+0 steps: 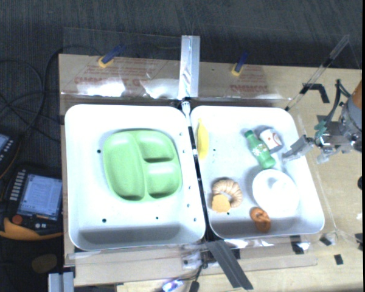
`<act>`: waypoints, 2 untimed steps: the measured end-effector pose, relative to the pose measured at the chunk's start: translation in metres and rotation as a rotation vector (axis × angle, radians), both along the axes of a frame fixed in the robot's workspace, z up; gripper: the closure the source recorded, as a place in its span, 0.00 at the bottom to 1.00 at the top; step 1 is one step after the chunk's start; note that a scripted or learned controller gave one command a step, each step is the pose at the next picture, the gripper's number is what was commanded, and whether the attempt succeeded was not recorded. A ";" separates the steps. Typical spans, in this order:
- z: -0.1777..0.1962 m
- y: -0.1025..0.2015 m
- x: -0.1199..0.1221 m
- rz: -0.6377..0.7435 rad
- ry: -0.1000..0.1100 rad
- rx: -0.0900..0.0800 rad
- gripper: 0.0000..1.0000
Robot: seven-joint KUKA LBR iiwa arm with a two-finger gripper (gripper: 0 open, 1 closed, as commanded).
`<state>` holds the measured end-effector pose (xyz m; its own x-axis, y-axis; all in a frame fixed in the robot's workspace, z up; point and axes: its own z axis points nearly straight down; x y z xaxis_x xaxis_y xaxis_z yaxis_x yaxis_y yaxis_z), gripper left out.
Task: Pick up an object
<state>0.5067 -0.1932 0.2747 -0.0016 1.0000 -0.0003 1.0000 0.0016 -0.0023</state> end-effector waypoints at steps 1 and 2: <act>-0.118 -0.030 -0.010 -0.074 0.001 0.001 0.00; -0.158 0.012 -0.002 -0.034 -0.049 -0.017 0.00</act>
<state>0.5043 -0.1814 0.1164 0.0332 0.9993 -0.0160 0.9984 -0.0324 0.0472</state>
